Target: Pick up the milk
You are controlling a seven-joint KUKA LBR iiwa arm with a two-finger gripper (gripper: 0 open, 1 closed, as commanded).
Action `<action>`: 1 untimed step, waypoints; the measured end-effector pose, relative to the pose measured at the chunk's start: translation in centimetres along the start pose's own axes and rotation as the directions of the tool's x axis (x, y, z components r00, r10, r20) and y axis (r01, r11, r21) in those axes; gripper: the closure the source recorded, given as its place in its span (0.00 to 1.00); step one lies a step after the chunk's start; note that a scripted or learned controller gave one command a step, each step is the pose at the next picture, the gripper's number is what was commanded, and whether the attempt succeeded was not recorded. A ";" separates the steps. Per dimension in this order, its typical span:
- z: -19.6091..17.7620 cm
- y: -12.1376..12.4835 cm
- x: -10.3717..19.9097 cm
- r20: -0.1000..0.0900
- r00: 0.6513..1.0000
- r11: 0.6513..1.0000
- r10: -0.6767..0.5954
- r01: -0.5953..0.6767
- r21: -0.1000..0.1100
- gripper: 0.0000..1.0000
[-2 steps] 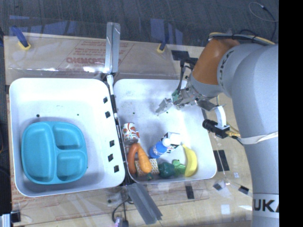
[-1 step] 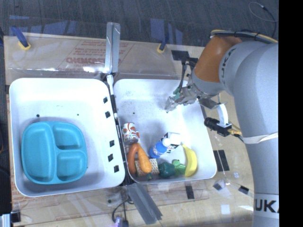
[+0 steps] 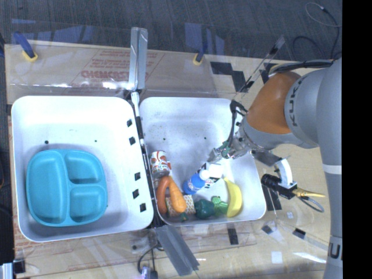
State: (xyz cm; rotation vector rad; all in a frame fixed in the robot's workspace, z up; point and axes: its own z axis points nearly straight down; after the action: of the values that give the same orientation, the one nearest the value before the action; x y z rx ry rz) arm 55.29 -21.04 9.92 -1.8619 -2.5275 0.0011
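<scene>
The milk (image 3: 204, 176) is a small white bottle with black patches and a blue end, lying tilted in the front part of the right bin (image 3: 186, 118). My gripper (image 3: 224, 152) hangs from the grey and orange wrist just above and to the right of the milk's upper end. It is very close to the bottle, but I cannot tell whether it touches. The wrist hides part of the bin's right wall.
Around the milk lie a yellow banana (image 3: 234, 197), a green vegetable (image 3: 207, 208), an orange carrot (image 3: 163, 192), a bread-like piece (image 3: 176, 202) and a small red-and-white can (image 3: 160, 163). The left bin (image 3: 70, 112) holds a blue divided tray (image 3: 67, 186).
</scene>
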 end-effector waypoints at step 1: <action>-11.2 0.9 8.7 0.001 0.997 0.997 -0.071 0.071 -0.001 1.00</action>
State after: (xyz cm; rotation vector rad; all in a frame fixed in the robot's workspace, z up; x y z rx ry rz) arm 53.63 -12.51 21.10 -1.7717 -2.5934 0.0003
